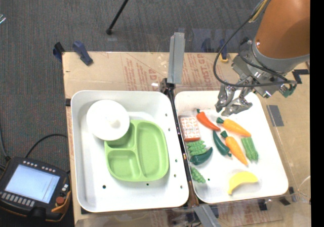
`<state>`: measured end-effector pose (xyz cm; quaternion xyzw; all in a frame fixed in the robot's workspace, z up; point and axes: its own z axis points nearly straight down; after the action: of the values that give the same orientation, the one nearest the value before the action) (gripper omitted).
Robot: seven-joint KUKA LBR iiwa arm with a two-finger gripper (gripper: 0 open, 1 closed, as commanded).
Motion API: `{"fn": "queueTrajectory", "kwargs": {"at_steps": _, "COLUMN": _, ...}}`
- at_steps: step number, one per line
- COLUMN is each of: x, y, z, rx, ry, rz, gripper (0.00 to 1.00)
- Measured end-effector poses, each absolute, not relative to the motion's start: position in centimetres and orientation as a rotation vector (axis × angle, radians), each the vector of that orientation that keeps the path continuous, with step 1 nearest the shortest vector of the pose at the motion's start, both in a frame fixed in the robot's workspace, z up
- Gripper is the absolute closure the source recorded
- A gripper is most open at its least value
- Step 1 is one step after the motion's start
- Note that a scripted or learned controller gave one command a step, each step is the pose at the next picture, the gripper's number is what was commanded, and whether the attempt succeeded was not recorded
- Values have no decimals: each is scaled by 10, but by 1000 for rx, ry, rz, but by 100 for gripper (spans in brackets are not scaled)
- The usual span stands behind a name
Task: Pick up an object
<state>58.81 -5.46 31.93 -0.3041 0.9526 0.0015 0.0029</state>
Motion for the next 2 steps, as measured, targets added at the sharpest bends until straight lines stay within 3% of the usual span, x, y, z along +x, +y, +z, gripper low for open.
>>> {"fn": "queueTrajectory", "kwargs": {"at_steps": 1, "x": 500, "y": -32, "z": 282, "rx": -1012, "ry": 2975, "rz": 6, "gripper": 100}}
{"fn": "queueTrajectory", "kwargs": {"at_steps": 2, "x": 532, "y": -81, "z": 144, "rx": -1544, "ry": 2742, "rz": 12, "gripper": 100}}
